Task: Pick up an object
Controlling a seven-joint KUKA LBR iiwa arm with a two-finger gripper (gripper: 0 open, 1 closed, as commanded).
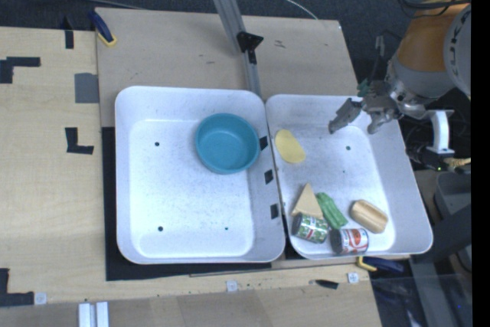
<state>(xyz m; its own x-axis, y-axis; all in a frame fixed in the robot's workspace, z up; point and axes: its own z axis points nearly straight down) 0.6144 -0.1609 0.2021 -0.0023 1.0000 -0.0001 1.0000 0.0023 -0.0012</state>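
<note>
Your arm reaches in from the right, its gripper (360, 117) tilted over the right bin's (406, 188) far corner, jaws spread wide and holding nothing. The yellow object (290, 147) lies near the divider, well apart.

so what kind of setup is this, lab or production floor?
Looks like a lab bin-picking test bench, probably not production. Two white bins sit on a taped plywood bench, holding toy food and a blue bowl, with the arm's end effector above the right bin.
</note>
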